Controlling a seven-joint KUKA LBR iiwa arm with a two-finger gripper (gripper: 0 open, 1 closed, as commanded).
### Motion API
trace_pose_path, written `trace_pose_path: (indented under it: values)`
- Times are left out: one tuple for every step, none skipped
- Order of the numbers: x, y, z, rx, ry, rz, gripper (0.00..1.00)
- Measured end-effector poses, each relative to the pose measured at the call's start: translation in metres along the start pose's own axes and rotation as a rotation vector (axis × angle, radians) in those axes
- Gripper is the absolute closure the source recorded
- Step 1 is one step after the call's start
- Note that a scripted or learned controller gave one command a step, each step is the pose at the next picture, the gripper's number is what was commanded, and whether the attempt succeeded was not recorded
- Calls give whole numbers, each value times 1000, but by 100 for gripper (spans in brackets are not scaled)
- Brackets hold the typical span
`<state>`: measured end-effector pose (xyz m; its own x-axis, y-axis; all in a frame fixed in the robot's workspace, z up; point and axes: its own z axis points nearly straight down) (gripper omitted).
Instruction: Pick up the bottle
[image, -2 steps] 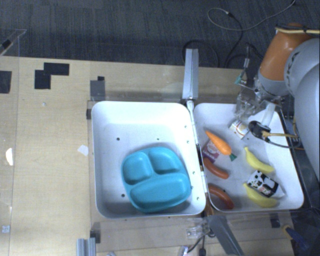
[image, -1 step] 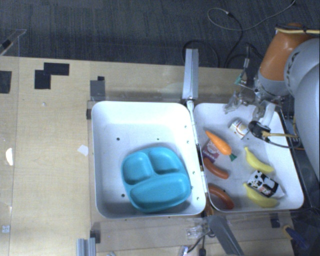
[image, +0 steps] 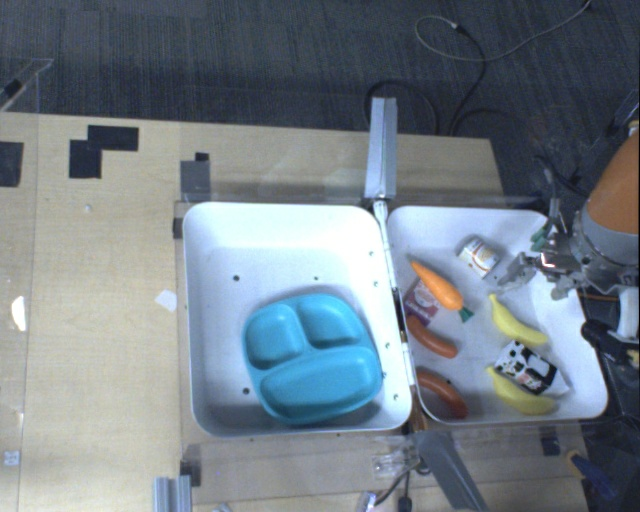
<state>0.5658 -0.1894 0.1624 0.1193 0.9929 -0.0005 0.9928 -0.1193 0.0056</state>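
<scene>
Yellow bananas two, sausages two, one carrot

This is a robotics lab. Two white bins sit fixed by metal brackets on a wooden counter. Loose cables trail over grey carpet at the far side.

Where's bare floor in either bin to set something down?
Left bin: open floor along the back and left walls, around the blue tray. Right bin: crowded; small bare patches behind the carrot and between sausages and bananas.
</scene>
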Motion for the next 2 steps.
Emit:
trace_pose_path:
  values:
    - [-16,-74,-9,2,0,175,0]
    - [50,-70,73,-8,1,202,0]
